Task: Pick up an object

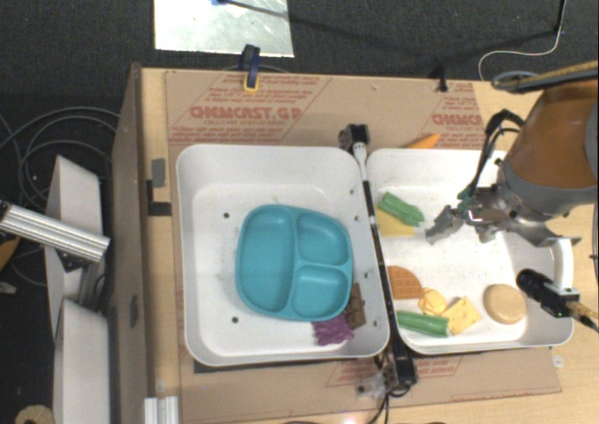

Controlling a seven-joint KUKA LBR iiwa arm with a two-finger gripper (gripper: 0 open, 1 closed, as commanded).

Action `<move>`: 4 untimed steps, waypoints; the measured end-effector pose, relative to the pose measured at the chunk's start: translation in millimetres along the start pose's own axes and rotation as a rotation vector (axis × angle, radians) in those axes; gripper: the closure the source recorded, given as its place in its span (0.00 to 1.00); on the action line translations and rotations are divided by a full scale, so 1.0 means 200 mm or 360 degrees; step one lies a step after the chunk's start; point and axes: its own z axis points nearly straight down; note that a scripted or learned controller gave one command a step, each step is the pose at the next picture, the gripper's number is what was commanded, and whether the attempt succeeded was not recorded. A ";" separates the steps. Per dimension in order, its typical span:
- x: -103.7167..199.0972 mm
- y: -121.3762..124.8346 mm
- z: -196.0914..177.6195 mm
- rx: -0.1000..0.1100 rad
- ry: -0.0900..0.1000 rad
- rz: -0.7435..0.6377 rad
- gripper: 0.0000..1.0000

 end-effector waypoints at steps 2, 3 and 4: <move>-0.03 0.40 0.56 -0.0008 -0.0003 -0.0003 0.00; -0.24 0.05 0.57 0.0010 -0.0001 0.0013 0.00; -0.49 0.46 0.25 -0.0021 -0.0012 -0.0001 0.00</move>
